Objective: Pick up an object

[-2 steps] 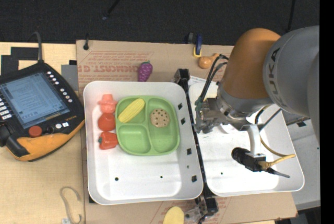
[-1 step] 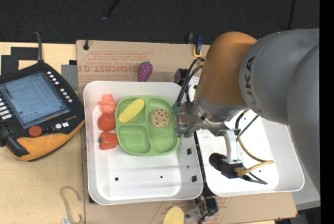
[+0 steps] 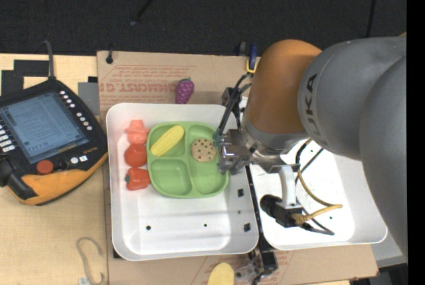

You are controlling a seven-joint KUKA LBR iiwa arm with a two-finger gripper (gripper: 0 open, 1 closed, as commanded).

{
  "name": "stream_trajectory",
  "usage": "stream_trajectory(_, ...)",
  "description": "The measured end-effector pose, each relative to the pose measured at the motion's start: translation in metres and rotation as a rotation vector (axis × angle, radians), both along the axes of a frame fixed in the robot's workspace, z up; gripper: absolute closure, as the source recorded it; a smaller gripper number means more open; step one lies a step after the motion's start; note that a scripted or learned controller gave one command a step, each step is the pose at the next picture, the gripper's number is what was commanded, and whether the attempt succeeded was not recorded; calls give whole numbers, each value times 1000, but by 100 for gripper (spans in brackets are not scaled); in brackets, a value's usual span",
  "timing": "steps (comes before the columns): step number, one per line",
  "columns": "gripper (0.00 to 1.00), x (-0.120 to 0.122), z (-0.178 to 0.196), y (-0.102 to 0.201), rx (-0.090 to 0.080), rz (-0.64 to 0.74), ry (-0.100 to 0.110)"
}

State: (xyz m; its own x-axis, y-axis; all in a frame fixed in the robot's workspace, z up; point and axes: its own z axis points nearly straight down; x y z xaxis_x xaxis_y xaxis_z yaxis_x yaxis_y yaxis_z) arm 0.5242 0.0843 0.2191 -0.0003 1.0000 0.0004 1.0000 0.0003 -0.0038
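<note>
Currently pincer [image 3: 224,152] low at right rim of green tray [image 3: 174,179] in left bin [image 3: 179,237], just beside cookie [image 3: 203,150]; likely lined up to grab it. Cannot tell pincer state. Corn [image 3: 167,139] in neighbouring compartment; 3 red-pink toys [image 3: 136,156] left of tray.

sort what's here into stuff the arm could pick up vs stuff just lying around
For the job:
hand
corn cob
cookie
green tray
red toy foods

Lying about:
teach pendant
purple grapes
yellow toy
cardboard sheet
</note>
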Motion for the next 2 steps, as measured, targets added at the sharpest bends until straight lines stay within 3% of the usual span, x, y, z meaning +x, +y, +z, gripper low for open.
stream_trajectory(1, 100, 2, 17, 10, 0, 0, -1)
stream_trajectory(2, 100, -1, 2, 13, -1, -2, 1)
